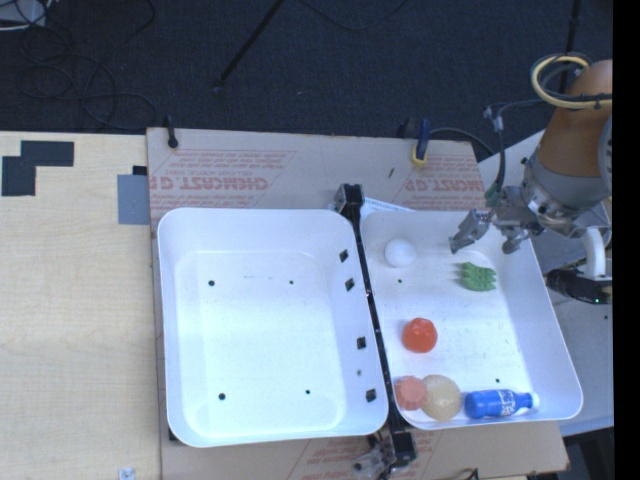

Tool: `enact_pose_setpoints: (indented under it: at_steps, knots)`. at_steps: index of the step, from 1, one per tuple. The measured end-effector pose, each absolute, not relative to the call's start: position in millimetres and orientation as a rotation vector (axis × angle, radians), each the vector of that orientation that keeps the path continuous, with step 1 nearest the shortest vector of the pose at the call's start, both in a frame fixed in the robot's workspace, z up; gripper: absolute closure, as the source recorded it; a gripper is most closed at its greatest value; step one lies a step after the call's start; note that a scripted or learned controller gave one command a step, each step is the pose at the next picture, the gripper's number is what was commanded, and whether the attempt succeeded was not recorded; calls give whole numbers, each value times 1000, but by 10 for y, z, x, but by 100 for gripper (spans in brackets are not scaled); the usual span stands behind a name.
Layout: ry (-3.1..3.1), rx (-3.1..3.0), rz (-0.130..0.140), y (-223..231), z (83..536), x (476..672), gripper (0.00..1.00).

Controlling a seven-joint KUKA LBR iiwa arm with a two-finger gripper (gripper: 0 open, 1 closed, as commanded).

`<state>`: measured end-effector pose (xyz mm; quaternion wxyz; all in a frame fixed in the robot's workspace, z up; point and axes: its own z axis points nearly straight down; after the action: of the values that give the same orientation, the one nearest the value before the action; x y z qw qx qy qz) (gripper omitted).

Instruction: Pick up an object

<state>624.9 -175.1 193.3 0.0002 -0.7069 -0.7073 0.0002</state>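
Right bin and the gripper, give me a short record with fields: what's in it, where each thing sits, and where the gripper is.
gripper: open, above the right bin's far edge, holding nothing
white ball: far left of bin
green object: just below the gripper
red ball: middle
pink object: near edge, touching the pale ball
blue bottle: lying flat, near edge
left bin: beside it

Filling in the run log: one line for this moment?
gripper: open, holding nothing | above right bin far edge | nearest: green object | pick: not done
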Motion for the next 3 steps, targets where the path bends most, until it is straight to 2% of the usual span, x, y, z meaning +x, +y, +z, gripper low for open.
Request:
enact_pose_setpoints:
  at_steps: [1,2,3]
  knots:
    - [-2211,-2212,10,-1218,949,5582,0]
    - [-2214,-2220,4,-1355,872,4891,0]
    - [-2212,-2226,2,-1368,978,4920,100]
